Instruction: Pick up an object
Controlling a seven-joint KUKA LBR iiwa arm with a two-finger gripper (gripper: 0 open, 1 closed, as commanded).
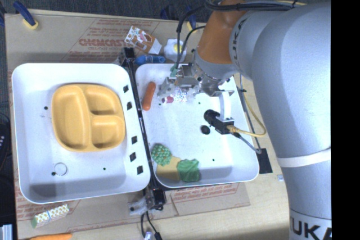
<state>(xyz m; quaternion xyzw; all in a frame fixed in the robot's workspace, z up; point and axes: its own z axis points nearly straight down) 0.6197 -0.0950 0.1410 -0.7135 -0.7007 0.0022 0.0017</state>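
My gripper hangs low over the far left part of the right bin, under the arm's orange band. An orange carrot-shaped piece lies just left of it, against the bin's left wall. A small pink and silvery bit sits right under the gripper, blurred. At the bin's near edge lie a green dotted round piece, a yellow piece and a leafy green piece.
The left bin holds a yellow divided plate. A black cable fitting hangs from the arm over the right bin's middle. Small packets lie on the cardboard behind the bins, and another packet lies in front.
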